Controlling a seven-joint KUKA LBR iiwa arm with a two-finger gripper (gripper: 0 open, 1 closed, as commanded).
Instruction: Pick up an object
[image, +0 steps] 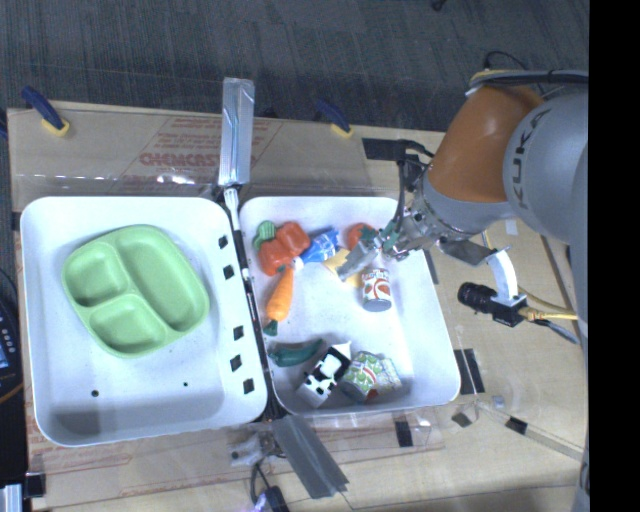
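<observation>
Right bin (440, 330): holds all loose items. Along its far wall, left to right: an orange-red toy with a green top (280, 243), a blue packet (322, 245), a small orange piece (356, 236). Below these, a carrot (281, 293) lies slantwise near the left wall, and a red-and-white can (377, 289) sits toward the right wall. Along the near wall: a dark green piece (295, 352), a black-and-white block (322, 378), and a green-and-red packet (372, 374), crowded together and touching. Open floor remains in the bin's middle, between carrot and can, and beside the right wall below the can.

Left bin (40, 300): carries a green divided tray (135, 288), set toward the far left; bare floor along the near and right sides.

Tool (385, 243): low at the right bin's far right corner, just above the can, beside the small orange piece. Whether its fingers are spread or pressed together cannot be told; the wrist and clutter blur them, and a grey shape (352, 262) beneath is unclear.

Arm (500, 140): cut off at the right edge.

Counter (540, 430): bare wood right of the bins.
</observation>
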